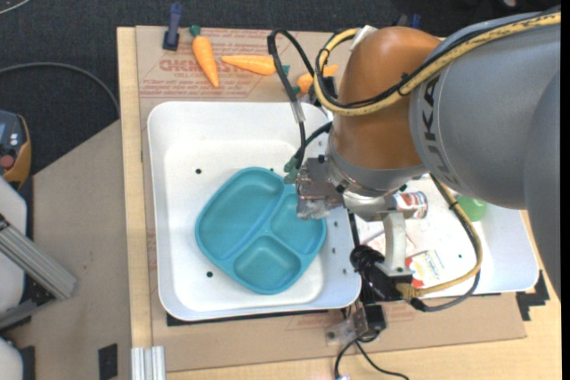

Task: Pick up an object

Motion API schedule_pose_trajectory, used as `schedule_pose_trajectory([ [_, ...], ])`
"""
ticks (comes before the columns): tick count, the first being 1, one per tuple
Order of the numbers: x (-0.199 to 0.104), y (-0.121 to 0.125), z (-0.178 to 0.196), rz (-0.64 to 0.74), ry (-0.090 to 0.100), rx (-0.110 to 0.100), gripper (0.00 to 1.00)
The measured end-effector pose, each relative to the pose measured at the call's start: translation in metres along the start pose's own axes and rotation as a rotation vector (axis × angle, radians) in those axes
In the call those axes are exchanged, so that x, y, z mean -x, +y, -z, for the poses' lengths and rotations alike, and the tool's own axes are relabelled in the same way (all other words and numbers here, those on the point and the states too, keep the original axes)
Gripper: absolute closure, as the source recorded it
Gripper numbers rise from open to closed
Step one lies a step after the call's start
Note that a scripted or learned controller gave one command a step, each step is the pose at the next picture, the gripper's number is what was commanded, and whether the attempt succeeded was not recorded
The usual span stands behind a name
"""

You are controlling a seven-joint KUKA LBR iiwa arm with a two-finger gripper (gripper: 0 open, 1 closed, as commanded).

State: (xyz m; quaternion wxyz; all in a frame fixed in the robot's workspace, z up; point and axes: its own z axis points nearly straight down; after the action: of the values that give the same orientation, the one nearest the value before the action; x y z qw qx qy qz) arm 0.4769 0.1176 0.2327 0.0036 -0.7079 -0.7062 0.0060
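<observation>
Gripper [307,196] is sitting low over the right rim of the teal plastic divided plate [254,231], which is lying in the left shallow white bin [178,191], toward its lower right. Metal fingers are reading as touching or just above the plate's edge, but the bulky orange wrist band and grey arm [499,111] are covering most of the tool, so I cannot tell whether the jaws are apart, together, or clamped on the rim. My read: the step in hand is the grasp itself, and nothing is lifted yet. To do it well, the fingers should be straddling the raised rim, one inside the compartment and one outside, closing squarely before any lift; the plate is wide and shallow, so a pinch on one edge is likely tilting it and risking slip, meaning a slow vertical rise is the safer call. Bin wall is just beside that rim, so clearance for the outer finger is looking tight. Right bin [508,258] is mostly hidden under the arm; a red-and-white small container [412,205] and a green item [472,209] are peeking out, identity unclear. Orange toy carrots [207,58] are lying on the cardboard behind the bins, well apart from the gripper.
</observation>
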Motion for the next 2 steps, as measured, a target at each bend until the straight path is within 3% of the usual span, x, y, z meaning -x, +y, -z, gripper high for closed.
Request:
schedule_pose_trajectory([
  [1,0.003,0.080,-0.028,0.001,0.002,0.017,1.00],
  [2,-0.077,0.080,0.066,0.012,0.010,0.025,1.00],
])
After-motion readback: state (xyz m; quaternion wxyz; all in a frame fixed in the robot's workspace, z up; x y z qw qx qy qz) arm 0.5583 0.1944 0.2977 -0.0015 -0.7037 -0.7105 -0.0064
